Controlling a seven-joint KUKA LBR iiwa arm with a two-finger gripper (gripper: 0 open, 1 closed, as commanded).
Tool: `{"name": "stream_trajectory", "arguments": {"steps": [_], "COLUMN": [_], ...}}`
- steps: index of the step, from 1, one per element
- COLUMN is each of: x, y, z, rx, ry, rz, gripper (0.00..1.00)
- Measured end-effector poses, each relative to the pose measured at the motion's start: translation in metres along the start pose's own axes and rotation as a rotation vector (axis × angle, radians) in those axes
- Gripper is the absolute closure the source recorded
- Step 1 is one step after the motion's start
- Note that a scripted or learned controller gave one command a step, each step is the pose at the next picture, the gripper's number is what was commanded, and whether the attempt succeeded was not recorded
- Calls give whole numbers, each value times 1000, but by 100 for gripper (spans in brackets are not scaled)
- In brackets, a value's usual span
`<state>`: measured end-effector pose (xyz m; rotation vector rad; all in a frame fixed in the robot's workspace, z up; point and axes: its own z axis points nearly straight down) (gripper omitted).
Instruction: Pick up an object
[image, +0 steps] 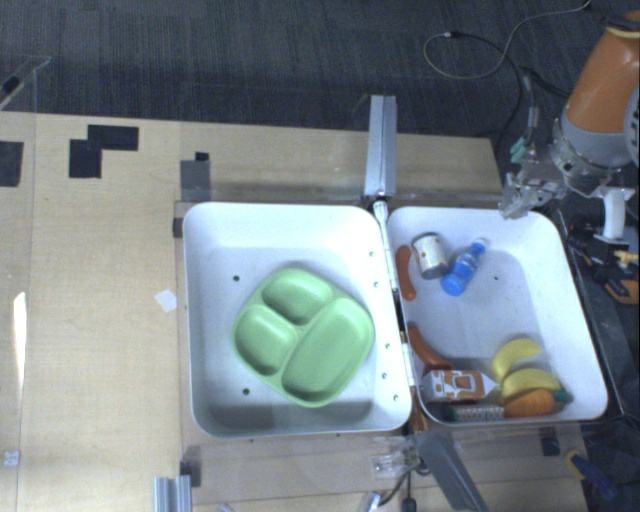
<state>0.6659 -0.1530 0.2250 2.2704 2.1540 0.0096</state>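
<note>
Tool (520, 195) hovers at the right white plastic bin's (575, 300) far rim, apparently gripping nothing; finger spread I cannot tell.

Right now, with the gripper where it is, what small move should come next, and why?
Probably move the gripper left and toward the near side, until it is above the blue bottle. It now sits at the far rim of the right bin, with nothing seen between its fingers. The bottle lies near, and only a small can is close beside it.
</note>
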Motion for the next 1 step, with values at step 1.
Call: {"name": "stream_trajectory", "arguments": {"steps": [1], "x": [7], "y": [5], "z": [-105], "rx": [4], "ry": [2], "rz": [60], "gripper": [100]}}
